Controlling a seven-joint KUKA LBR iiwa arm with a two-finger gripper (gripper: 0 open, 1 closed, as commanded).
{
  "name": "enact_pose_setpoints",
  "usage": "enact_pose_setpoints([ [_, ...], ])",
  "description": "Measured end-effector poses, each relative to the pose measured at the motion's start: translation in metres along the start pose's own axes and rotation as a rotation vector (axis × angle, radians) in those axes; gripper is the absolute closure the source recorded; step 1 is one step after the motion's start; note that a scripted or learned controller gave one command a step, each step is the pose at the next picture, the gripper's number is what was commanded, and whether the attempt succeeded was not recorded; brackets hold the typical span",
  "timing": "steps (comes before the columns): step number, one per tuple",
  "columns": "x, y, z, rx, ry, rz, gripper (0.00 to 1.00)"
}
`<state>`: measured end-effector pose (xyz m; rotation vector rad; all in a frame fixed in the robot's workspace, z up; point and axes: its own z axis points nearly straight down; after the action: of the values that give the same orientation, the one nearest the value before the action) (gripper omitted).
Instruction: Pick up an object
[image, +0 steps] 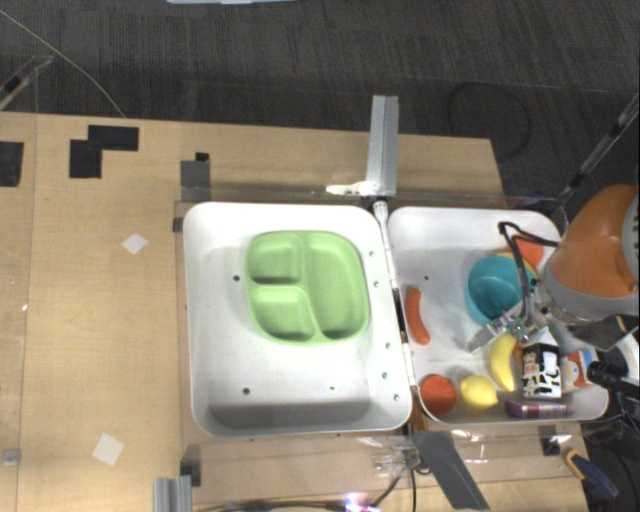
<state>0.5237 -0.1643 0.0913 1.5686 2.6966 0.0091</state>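
You see two white bins side by side on the bench. The left bin (215, 300) holds a green divided tray (305, 285). The right bin (440, 240) holds a teal cup (493, 285), an orange-red stick (416, 316) near its left wall, a red ball (437, 392), a lemon (478, 391) and a banana (502, 360). The gripper (510, 328) sits low between cup and banana at right of frame.

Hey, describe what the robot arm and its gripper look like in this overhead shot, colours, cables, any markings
The arm is bulky and rounded, with a broad orange band above a grey wrist section. Thin black cables loop out beside it over the right white bin. The gripper is a small grey metal piece at the tip. I can't make out any markings on the arm itself.
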Motion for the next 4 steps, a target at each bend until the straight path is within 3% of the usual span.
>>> enact_pose_setpoints([
  [1,0.010,0.016,0.000,0.002,0.000,0.193,0.00],
  [2,-0.038,0.122,0.005,0.006,0.007,0.310,0.00],
  [3,-0.015,0.140,0.004,0.008,0.006,0.426,0.00],
  [4,-0.016,0.136,0.004,0.008,0.006,0.548,0.00],
])
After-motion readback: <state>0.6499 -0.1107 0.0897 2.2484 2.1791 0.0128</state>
